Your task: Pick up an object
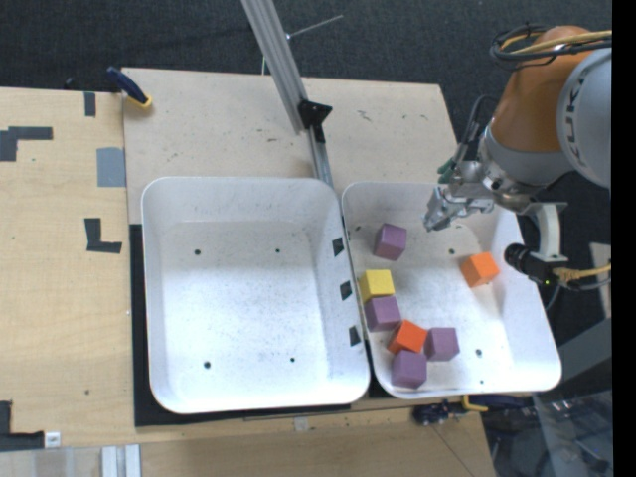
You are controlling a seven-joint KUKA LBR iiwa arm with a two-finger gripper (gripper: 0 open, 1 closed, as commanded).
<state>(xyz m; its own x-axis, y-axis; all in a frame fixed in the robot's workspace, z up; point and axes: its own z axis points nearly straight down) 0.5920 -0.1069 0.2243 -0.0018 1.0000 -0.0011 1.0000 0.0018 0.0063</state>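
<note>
Legible marking: one only. The grey arm (pixel 586 117) carries dark lettering on its casing at the frame's right edge, cut off by the frame; the visible strokes read roughly "KU". No other text, label or number can be read.

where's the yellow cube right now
The yellow cube sits in the right bin, against its left wall, touching a purple cube just below it.
</note>
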